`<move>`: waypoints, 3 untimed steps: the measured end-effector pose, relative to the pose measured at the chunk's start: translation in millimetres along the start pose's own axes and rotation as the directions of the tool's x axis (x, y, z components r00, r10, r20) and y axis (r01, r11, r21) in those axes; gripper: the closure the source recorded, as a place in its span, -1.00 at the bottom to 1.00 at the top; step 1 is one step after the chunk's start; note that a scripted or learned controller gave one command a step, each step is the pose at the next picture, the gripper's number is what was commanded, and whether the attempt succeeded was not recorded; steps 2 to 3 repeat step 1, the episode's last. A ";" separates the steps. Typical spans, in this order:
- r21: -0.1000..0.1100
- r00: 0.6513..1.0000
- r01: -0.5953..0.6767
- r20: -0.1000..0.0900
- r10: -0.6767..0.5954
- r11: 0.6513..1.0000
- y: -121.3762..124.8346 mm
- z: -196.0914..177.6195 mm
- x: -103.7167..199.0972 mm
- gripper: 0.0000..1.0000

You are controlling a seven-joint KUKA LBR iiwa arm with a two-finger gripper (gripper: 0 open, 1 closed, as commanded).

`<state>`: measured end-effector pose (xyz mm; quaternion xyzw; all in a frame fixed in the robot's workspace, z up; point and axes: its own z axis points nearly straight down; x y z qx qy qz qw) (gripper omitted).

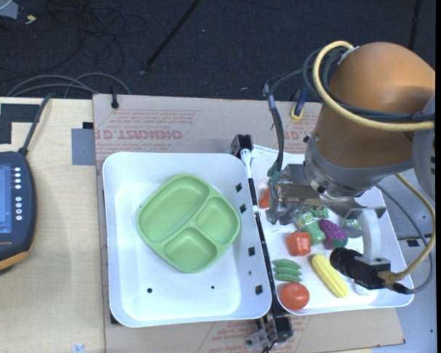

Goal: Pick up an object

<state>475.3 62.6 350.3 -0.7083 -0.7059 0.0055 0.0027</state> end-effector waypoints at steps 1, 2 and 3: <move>-0.013 1.000 0.003 -0.002 -0.003 1.000 0.8 -76.2 -23.2 1.00; -0.013 1.000 0.003 -0.002 -0.003 1.000 0.8 -76.2 -23.2 1.00; -0.013 1.000 0.003 -0.002 -0.003 1.000 0.8 -76.2 -23.2 1.00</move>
